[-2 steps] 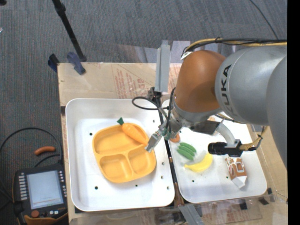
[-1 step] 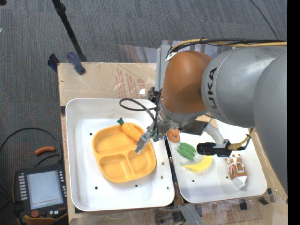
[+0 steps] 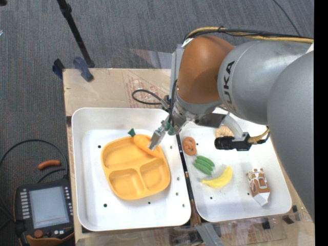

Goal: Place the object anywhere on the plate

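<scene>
Grey carpet surrounds the surface (image 3: pixel 118 88), where two white bins sit side by side and my arm reaches in from the right. My gripper (image 3: pixel 155 141) hangs low over the far edge of the yellow plate (image 3: pixel 134 172) in the left bin (image 3: pixel 87 188), its tip right at the carrot (image 3: pixel 141 141), which lies across the plate's upper rim, green top poking outward. I can't tell from this angle whether the carrot is actually gripped or merely touched. I judge this to be the placing step, nearly finished: the carrot looks to be resting on the plate. Next I'd want a clean release and a straight lift, without dragging the carrot off. In the right bin (image 3: pixel 279 201) sit a pretzel (image 3: pixel 189 146), green pods (image 3: pixel 204 164), a banana (image 3: pixel 218 179) and a small carton (image 3: pixel 258 185).
</scene>
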Motion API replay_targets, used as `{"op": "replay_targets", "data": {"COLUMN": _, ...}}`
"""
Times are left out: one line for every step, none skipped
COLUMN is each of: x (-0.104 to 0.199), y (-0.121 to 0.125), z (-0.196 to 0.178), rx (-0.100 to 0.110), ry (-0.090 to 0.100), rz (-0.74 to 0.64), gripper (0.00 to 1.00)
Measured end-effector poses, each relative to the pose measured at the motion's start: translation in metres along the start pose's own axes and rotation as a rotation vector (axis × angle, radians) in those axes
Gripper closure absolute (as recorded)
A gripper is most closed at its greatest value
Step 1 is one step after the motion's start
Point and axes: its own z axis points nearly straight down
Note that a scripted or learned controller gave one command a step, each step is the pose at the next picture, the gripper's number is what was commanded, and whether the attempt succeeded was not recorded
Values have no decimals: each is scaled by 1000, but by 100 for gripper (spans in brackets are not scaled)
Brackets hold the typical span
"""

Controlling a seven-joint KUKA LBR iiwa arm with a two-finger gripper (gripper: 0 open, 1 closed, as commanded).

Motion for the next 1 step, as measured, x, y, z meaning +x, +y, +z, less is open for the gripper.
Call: {"op": "replay_targets", "data": {"x": -44, "y": 4, "z": 0, "rx": -1, "ry": 0, "rz": -134, "gripper": 0}}
